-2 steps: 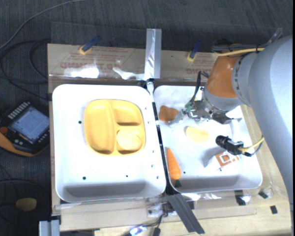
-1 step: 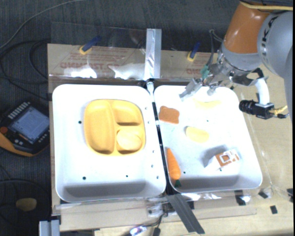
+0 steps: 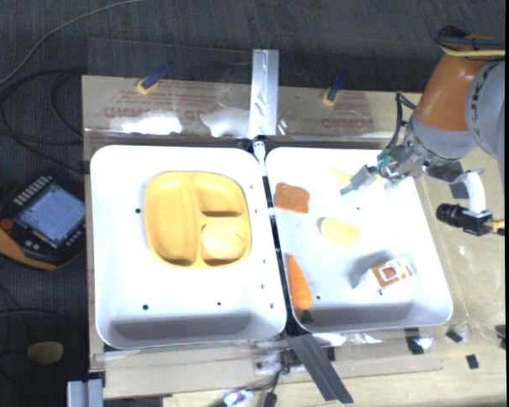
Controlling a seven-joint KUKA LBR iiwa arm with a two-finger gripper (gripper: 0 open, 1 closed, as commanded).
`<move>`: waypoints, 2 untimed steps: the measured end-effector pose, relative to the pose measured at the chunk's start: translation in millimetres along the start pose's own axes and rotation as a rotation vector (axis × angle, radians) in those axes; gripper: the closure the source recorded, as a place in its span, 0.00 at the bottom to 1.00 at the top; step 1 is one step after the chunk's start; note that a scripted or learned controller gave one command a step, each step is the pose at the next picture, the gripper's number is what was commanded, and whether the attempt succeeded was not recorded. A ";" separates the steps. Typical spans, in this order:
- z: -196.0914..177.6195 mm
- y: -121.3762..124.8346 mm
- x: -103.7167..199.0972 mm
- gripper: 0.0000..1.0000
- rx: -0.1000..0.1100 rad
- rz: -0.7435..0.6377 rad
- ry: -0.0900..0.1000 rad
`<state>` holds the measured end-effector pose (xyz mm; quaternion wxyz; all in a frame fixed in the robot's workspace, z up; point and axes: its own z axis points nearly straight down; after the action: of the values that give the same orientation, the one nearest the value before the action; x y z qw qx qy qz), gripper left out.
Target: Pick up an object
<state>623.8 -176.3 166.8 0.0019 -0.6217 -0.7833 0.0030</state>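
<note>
**Two white bins on a plywood bench, arm at the far right**

Nearest lies a carrot (image 3: 299, 285), along the right bin's (image 3: 437, 299) left wall. Just beyond, a small grey box (image 3: 383, 272) carries an orange-and-white label, too small to read. Further in sit a pale yellow piece (image 3: 339, 231) and an orange-brown slab (image 3: 292, 198). The left bin (image 3: 110, 253) holds a yellow divided tray (image 3: 197, 218). At the right bin's far corner, the gripper (image 3: 362, 179) hovers with its fingers apart, nothing between them. Beyond, a clear sheet bears reddish lettering, illegible from here. Dark carpet surrounds the bench (image 3: 471, 270); a handheld pendant (image 3: 36, 220) lies at left.
</note>
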 end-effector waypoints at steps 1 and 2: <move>55.5 44.6 10.5 0.00 -0.015 -0.197 -0.012; 66.1 48.8 -27.4 0.00 -0.023 0.089 0.005</move>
<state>677.1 -192.1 100.4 -0.0033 -0.6558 -0.7549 -0.0076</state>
